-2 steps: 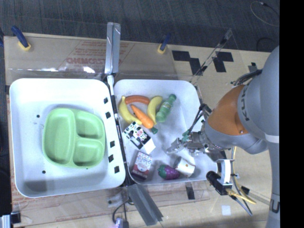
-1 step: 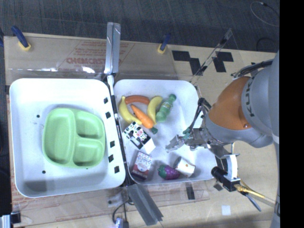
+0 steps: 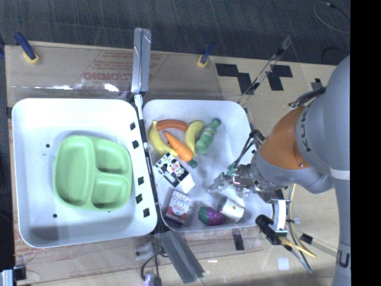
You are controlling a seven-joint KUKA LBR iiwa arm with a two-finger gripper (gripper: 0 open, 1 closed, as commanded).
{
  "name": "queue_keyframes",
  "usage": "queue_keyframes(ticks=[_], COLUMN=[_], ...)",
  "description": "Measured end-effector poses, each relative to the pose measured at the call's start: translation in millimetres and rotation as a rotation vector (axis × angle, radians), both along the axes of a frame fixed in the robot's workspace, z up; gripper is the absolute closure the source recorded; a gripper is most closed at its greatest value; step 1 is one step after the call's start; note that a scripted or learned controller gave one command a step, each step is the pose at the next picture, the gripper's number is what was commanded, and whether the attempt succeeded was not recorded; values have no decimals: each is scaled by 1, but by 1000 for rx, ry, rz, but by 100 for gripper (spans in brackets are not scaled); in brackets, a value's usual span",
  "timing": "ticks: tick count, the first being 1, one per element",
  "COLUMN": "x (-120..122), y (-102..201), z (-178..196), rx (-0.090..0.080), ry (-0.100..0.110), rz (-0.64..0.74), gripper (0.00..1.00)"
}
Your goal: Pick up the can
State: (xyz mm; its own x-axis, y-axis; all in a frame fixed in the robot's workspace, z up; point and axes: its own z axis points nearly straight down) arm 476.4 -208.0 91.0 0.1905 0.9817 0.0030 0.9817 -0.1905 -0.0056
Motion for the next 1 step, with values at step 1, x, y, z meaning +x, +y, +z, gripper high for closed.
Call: queue_keyframes(ticks=[1], x=[0], y=[0], z=[0], rx=[0], ry=[0], rz=[0], gripper=[0])
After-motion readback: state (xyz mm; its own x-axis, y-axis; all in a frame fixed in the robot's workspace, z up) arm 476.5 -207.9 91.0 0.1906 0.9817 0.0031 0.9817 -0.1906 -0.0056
